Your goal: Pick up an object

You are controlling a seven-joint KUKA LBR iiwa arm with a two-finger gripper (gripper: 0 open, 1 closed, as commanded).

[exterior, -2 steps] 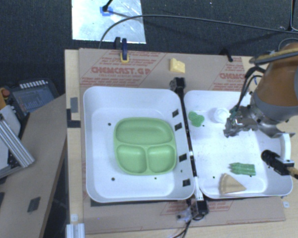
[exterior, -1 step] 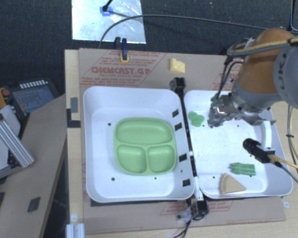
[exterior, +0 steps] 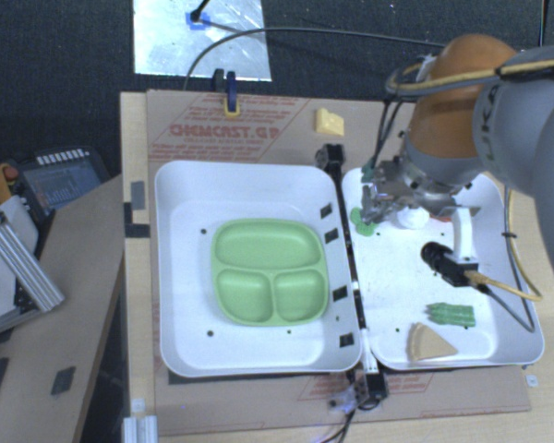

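Arm (exterior: 499, 109): cut off by the right edge; covers the far wall of the right bin (exterior: 392, 284). Green item (exterior: 360, 218) at the bin's far left: partly under the gripper (exterior: 373, 209), kind not determinable. White item (exterior: 412, 218) just right of it: partly covered by the wrist (exterior: 434, 169), shape unclear. Metal rail (exterior: 23, 266), left of the bench (exterior: 140, 358): cut off by the left edge.

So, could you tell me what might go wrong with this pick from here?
The tool hangs near the right bin's left wall. Reaching for the small green piece there, it might clip that wall. A white object lies close beside it, partly hidden by the wrist, and could be nudged away or caught along.
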